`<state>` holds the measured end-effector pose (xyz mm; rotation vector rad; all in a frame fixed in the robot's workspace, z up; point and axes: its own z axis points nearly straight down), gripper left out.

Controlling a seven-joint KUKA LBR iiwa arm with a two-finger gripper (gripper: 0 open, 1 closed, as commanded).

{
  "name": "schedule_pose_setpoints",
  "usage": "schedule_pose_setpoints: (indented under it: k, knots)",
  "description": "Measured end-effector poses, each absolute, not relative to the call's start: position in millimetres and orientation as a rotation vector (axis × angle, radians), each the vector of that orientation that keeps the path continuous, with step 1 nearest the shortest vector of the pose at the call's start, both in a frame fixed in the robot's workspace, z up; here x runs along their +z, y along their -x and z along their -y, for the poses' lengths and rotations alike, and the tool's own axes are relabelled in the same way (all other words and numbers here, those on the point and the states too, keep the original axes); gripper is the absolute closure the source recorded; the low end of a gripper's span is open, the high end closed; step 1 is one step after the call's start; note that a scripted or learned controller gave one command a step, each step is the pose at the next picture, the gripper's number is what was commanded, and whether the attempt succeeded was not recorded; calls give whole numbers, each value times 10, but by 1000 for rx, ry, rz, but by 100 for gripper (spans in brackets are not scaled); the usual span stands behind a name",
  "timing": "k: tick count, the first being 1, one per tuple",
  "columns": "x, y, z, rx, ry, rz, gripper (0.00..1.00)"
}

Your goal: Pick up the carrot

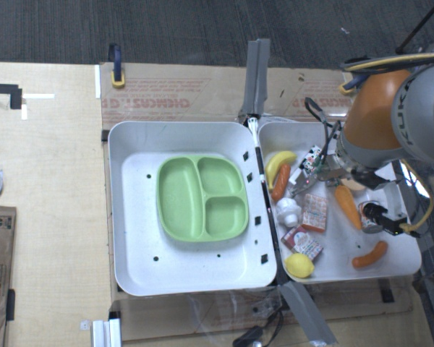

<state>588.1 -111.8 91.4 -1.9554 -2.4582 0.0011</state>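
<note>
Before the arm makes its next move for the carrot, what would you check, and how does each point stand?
1. Carrot in sight in the right bin: ok.
2. Carrot lies clear of the packet and the sausage: ok.
3. Gripper over the carrot: not ok, it sits nearer the banana.
4. Carrot between the fingers: not ok.
5. Fingers open enough: cannot tell.

We see divided plate (202, 197) mid left bin (130, 266); carrot (347, 205) in right bin (398, 264), centre-right of frame; lemon (299, 265) at its lower left.
</note>
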Motion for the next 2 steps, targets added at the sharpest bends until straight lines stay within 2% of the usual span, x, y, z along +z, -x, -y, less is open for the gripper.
schedule_pose_setpoints:
  k: [1, 2]
  knots:
    - [918, -5762, 1465, 1, 1877, 2518, 0]
    - [998, -5746, 1336, 0, 1921, 2485, 0]
